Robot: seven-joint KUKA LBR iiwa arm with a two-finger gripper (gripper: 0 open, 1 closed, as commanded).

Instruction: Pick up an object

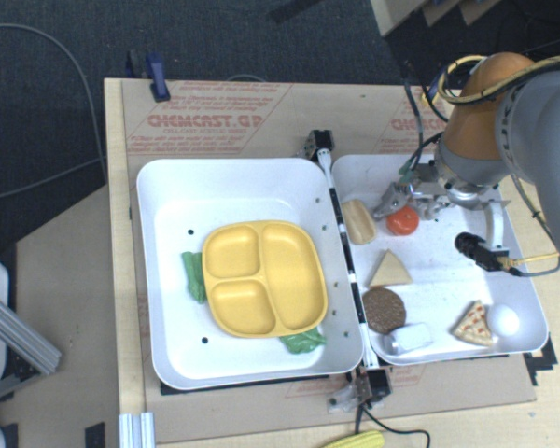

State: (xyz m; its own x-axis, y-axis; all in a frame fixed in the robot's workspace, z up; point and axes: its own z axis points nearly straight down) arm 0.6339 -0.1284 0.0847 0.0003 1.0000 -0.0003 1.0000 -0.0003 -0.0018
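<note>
The arm [504,101], grey with an orange band, reaches in from the right and bends down over the far part of the right bin [534,292]. Its pincer [413,201] hangs low over that bin's floor, and whether it is open or closed cannot be told from this slanted look down, since the wrist and cabling cover the tips.

Just beside the pincer, on its near side and seemingly touching or almost touching it, lies a small red tomato-like piece [403,220]; nothing shows it being gripped. To the pincer's left, against the wall between the bins, lies a tan bread roll [358,221]. Nearer the camera than the pincer sits a pale cheese wedge [389,270], and past that a dark brown round patty [385,309] with a white cylinder-like piece [411,339] at the bin's near edge. Off to the pincer's right and toward the near corner lie a pizza slice [473,325] and a white egg [505,321], close together.

Well to the pincer's left, the left bin [168,250] holds a yellow divided plate [263,277] with green leafy pieces [194,276] poking out from under its edges. Both bins rest on the tabletop [215,119].
</note>
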